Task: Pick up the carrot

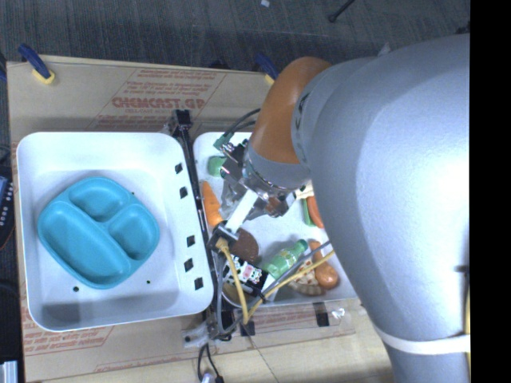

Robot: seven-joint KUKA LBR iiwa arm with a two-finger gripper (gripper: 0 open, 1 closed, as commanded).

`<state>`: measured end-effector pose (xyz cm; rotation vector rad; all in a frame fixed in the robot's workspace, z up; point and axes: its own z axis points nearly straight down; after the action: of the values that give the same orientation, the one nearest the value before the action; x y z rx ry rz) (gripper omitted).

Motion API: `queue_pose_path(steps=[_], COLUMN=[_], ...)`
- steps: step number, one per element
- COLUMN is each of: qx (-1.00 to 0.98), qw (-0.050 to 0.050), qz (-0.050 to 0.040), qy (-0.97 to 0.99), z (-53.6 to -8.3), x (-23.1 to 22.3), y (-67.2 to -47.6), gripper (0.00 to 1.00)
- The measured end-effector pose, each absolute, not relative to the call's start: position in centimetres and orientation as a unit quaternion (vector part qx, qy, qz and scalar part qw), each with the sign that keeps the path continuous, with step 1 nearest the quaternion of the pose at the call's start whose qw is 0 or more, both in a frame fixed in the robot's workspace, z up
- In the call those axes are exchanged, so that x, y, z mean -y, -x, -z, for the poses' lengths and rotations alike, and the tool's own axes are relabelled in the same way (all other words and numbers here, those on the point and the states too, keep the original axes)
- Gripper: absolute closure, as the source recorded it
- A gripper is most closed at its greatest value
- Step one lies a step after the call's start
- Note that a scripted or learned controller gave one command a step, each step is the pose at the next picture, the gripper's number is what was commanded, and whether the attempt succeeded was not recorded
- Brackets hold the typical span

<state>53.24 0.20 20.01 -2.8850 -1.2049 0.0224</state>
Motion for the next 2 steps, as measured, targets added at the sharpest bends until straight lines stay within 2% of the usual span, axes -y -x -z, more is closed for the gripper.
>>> queue_pose_path(steps=[1,2], qx=[0.391,0.390], qw=[0.011,0.003], qz=[-0.0101,-0.0024], qy=[0.920,0.921], z=[-20.9,-30.0], x=[-0.3,-3.9], y=[-53.2,-48.0], gripper=[1.00,1.00])
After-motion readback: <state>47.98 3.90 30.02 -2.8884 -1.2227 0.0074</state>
